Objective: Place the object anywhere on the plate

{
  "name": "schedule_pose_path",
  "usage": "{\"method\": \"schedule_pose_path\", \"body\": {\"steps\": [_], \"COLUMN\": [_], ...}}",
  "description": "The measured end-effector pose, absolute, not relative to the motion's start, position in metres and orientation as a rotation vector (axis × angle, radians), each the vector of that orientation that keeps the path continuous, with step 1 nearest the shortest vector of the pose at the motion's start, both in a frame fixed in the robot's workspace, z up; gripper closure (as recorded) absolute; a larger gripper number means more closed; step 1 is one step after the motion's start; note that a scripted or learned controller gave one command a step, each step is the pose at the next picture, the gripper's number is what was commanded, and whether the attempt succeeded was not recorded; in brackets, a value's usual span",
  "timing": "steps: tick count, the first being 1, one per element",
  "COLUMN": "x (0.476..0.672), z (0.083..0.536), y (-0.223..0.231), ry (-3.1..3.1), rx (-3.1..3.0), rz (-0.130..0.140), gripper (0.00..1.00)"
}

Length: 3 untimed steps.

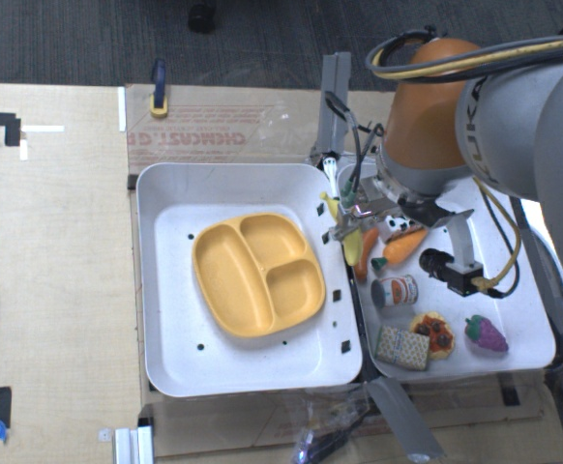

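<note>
One cracker sits below one can and one carrot (hand state unclear).

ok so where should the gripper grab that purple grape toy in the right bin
Probably across the middle of the grape toy, coming straight down from above. It lies flat and alone near the bin's right corner, with open floor around it, so its narrower width looks easiest to span.

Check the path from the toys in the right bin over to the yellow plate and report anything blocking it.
Only the two bins' adjoining walls lie between the toys and the yellow plate, so an object must be lifted over them. The plate's compartments hold nothing. The gripper hovers by the carrot, near that divide.
</note>
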<state>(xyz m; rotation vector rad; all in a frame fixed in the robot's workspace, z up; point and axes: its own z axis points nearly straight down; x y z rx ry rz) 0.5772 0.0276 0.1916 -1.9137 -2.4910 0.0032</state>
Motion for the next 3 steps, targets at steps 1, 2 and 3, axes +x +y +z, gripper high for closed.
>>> {"method": "schedule_pose_path", "body": {"steps": [1,2,3], "x": [0.596,0.55,0.604], "z": [0.191,0.191,0.191], "y": [0.018,-0.017,0.024], "ry": [-2.177,-2.107,-2.186], "rx": [-2.265,-2.328,-2.256], "rz": [0.005,0.007,0.005], "gripper": [1.0,1.0,1.0]}}
